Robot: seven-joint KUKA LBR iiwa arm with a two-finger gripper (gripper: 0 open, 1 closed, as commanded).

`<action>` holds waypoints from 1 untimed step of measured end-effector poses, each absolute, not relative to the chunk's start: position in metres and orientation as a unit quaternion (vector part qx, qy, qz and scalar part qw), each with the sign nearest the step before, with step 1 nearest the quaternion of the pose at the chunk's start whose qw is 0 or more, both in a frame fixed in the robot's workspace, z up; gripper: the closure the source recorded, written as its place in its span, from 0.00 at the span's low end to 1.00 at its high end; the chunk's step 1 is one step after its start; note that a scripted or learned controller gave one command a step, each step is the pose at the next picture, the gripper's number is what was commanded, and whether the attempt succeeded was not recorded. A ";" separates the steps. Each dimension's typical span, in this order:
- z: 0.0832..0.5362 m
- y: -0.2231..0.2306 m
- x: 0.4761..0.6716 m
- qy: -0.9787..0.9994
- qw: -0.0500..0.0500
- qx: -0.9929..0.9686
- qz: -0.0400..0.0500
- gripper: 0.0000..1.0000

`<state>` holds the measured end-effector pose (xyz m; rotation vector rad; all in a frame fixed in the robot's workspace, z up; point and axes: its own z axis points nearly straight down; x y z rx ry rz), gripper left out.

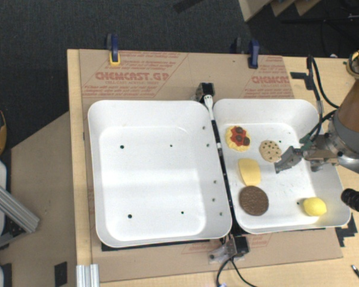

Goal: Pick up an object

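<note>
Camera view: two white bins sit side by side on the desk (78, 160). The left bin (102, 118) shows only its bare floor with a few dark dots. The right bin (269, 106) holds five small items: a round piece with red and dark toppings (238, 137) near the back, a pale speckled cookie (269, 150) just to its right, a yellow slab (249, 171) in the middle, a dark brown round cookie (253, 200) toward the front, and a yellow lemon-like piece (314, 207) at the front right. The end effector (285, 160) hangs over the right bin just beside the speckled cookie, nothing gripped; whether its jaws are parted or closed I cannot tell.
</note>
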<state>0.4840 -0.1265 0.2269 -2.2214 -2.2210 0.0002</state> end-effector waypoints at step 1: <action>0.112 -0.088 0.518 -0.709 0.005 -0.706 0.002 0.00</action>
